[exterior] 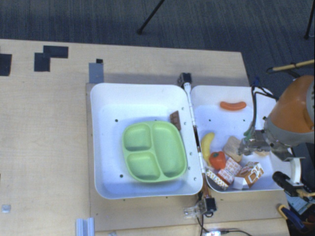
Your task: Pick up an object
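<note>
Single fixed camera, mounted above the light wooden bench (pixel 44 141), looks down at a slant on two shallow white plastic bins (pixel 106 132).

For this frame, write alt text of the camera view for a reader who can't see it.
A grey arm's gripper hangs over the right white bin, above a pile of toy food: banana, tomato, hot dog, small boxes. The left bin holds a green divided plate.

Pale green tray (pixel 155 151), yellow banana (pixel 207 145), orange sausage (pixel 232 105), red tomato (pixel 217 160), white bins (pixel 106 132)
</note>
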Motion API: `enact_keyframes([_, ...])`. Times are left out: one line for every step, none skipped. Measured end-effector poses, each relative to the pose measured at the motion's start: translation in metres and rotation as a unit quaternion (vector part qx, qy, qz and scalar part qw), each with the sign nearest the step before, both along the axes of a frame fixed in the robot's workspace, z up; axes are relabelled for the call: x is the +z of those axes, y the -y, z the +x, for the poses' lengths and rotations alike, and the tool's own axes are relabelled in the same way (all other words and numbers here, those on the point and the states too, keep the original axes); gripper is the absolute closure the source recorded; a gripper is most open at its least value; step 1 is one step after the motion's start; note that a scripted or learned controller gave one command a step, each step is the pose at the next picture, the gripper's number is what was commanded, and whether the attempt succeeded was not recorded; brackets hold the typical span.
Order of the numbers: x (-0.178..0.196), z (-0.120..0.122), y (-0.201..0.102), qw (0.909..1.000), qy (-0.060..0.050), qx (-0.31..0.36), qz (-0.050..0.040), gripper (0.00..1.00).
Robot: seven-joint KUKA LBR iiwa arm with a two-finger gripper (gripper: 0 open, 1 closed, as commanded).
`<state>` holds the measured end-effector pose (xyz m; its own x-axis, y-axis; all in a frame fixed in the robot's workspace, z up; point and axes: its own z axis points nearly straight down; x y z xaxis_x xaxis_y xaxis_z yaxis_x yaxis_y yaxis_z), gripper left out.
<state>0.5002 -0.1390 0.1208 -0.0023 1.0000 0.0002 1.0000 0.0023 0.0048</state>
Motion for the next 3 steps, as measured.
enact_keyframes([0.000, 0.000, 0.000, 1.0000, 0.000, 0.000, 0.0001, 0.00])
enact_keyframes([0.010, 0.002, -0.001, 1.0000, 0.002, 0.001, -0.0001, 1.00])
enact_keyframes([0.010, 0.001, -0.001, 1.0000, 0.001, 0.001, 0.0001, 0.00])
